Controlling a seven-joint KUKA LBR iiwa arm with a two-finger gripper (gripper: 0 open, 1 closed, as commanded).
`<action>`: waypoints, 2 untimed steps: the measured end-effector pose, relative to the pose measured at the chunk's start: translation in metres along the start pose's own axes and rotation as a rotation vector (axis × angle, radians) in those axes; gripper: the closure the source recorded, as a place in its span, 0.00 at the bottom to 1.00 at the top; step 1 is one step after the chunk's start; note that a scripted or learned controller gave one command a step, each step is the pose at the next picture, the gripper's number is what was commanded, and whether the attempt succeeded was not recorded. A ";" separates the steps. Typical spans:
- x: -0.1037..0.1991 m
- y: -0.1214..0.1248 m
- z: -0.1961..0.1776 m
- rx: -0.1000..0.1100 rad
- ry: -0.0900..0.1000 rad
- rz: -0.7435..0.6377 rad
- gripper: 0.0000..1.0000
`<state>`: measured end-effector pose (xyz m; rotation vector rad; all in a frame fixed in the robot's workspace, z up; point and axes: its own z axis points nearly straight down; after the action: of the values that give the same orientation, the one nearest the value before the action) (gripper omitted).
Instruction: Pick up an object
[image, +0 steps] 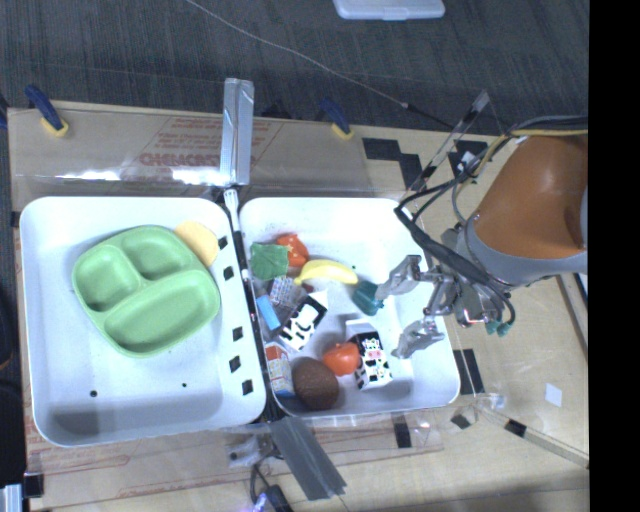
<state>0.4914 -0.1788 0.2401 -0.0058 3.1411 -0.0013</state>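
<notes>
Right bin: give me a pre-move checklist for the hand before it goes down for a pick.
1. Hand open: ok, its two fingers stand spread apart.
2. Nothing between the fingers: ok, they hold nothing.
3. Hand over the right bin: ok, it hangs above that bin's right side.
4. Target near the hand: ok, the teal block lies beside the upper finger, and the cow-patterned box lies near the lower one.
5. Room around the target: not ok for the cow-patterned box, since the tomato touches it.
6. Height of the hand above the bin floor: cannot tell.
</notes>
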 end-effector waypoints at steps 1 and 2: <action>-0.029 0.010 0.136 -0.006 0.012 -0.065 0.00; -0.008 0.044 0.144 0.002 -0.010 -0.032 0.00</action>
<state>0.4991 -0.1347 0.0964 -0.0566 3.1302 -0.0046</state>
